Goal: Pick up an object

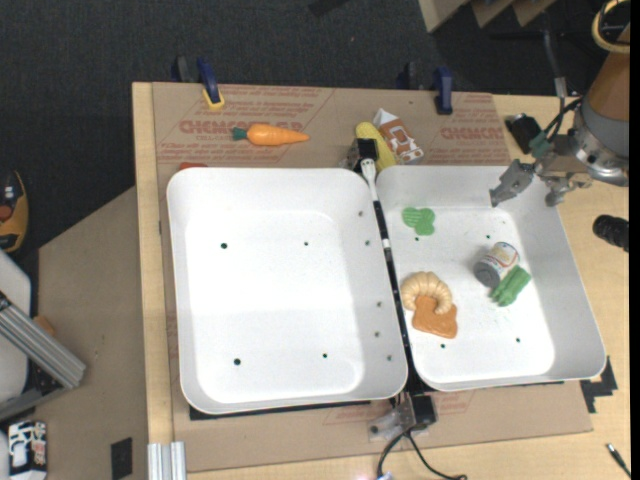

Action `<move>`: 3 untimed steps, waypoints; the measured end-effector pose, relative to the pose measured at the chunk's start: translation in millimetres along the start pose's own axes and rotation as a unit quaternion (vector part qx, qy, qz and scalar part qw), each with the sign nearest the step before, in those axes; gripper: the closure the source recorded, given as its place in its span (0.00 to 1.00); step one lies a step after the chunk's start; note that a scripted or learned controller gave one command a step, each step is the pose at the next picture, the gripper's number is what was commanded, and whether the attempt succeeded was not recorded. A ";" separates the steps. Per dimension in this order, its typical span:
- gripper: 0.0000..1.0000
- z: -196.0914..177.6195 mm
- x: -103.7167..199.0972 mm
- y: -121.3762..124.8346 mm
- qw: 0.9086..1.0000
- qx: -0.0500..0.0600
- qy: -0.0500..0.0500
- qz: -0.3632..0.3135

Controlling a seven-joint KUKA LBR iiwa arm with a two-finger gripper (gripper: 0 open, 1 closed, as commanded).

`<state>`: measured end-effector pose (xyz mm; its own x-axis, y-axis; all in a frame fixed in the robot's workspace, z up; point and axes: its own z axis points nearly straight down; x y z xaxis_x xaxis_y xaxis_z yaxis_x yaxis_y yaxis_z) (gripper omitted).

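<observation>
The right bin (pixel 540 353) holds a green leafy toy (pixel 419 220), a small tin can (pixel 496 263) lying against a green piece (pixel 512 287), a tan croissant (pixel 426 288) and an orange wedge (pixel 437 319). My gripper (pixel 531 183) hangs over the bin's far right corner, above and right of the can. Its fingers (pixel 504 187) are spread apart with nothing between them.
The left bin (pixel 200 348) sits beside the right one. Outside the bins, on the cardboard at the back, lie a toy carrot (pixel 271 136), a yellow banana (pixel 372 141) and a small brown-and-white carton (pixel 400 140). Blue clamps (pixel 441 90) hold the board's far edge.
</observation>
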<state>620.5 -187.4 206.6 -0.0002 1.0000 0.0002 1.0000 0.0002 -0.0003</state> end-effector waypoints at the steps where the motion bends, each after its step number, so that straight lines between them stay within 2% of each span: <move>1: 0.00 -66.7 192.3 1.7 1.000 -0.004 0.002 -0.008; 2: 1.00 -73.8 181.0 0.9 1.000 -0.002 0.000 -0.001; 3: 1.00 -132.2 214.8 -0.7 1.000 -0.004 0.001 -0.002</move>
<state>619.8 27.4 338.9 -0.0047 1.0000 0.0013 1.0000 0.0047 0.0076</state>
